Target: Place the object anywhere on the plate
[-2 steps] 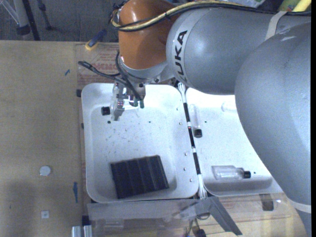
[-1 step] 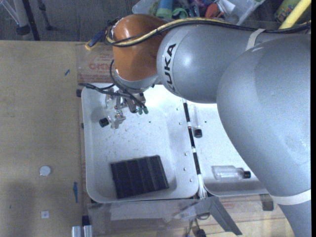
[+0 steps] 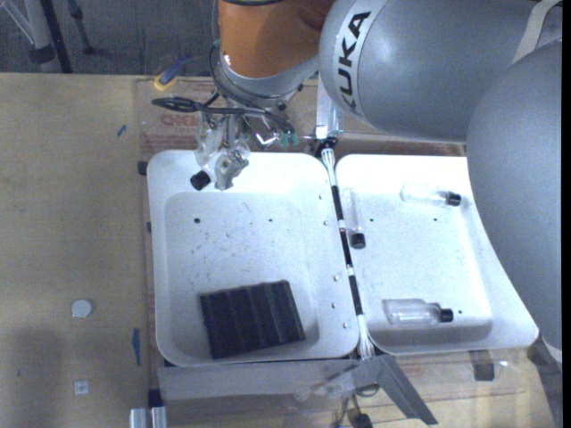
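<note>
Pale wooden worktop (image 3: 62,203) bears both bins; we see the dark ridged rectangular plate (image 3: 251,318) bare, clear vials (image 3: 416,311) unmoved, gripper (image 3: 223,169) state untellable.

My arm (image 3: 419,52) is showing as fat, rounded grey casings with a smooth, slightly glossy skin. Black block letters reading KUKA are running up one casing. Above my wrist an orange band (image 3: 263,25) is glowing, with a yellow cable looping across its top. Below it a pale grey ring is narrowing into my gripper (image 3: 223,163), a cluster of thin metal parts, dark wires and a small black tip.
</note>
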Action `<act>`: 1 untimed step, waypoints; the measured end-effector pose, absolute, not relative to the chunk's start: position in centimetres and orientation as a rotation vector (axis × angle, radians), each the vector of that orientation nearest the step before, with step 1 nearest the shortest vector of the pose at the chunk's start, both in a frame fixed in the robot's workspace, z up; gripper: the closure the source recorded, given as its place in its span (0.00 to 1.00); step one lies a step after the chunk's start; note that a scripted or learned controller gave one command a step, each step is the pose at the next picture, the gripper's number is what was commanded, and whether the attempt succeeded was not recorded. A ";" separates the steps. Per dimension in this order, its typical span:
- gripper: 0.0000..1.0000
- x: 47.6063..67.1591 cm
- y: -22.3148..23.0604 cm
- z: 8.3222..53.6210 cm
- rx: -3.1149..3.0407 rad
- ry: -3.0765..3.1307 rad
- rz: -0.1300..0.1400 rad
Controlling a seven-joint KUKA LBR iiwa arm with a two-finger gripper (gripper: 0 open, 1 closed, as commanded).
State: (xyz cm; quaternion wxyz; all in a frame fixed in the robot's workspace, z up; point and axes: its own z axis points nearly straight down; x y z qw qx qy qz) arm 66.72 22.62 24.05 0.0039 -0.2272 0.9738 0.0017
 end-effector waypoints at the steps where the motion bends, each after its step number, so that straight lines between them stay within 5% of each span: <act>1: 1.00 66.7 22.6 35.5 -0.740 3.044 0.005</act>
